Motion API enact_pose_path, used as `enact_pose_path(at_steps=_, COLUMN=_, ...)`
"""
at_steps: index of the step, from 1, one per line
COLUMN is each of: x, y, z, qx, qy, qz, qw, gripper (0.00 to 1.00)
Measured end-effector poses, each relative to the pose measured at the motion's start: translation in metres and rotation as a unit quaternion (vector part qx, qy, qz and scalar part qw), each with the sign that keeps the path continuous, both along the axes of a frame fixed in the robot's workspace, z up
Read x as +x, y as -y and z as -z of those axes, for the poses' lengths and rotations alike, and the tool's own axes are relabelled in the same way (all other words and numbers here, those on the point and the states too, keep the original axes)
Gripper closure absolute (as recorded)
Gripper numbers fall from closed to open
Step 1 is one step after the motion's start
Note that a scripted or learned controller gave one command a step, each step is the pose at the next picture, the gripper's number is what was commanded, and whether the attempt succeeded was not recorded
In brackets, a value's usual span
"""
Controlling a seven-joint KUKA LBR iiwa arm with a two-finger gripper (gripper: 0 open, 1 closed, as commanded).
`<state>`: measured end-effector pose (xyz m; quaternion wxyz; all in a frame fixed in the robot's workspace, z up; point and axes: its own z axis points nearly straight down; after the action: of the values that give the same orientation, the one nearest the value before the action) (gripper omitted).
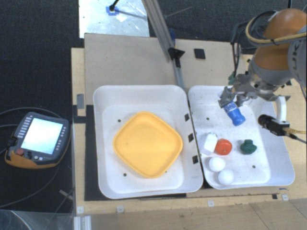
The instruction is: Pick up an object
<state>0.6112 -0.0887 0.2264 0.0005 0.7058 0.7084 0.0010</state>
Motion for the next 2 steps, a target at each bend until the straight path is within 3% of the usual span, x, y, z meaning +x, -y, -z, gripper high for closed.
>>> enact_pose_path(at_steps=2, x=-0.051, y=-0.084, z=0.005, qx=0.0001, qy=-0.001, qz=0.0, qw=1.0, gripper=1.0)
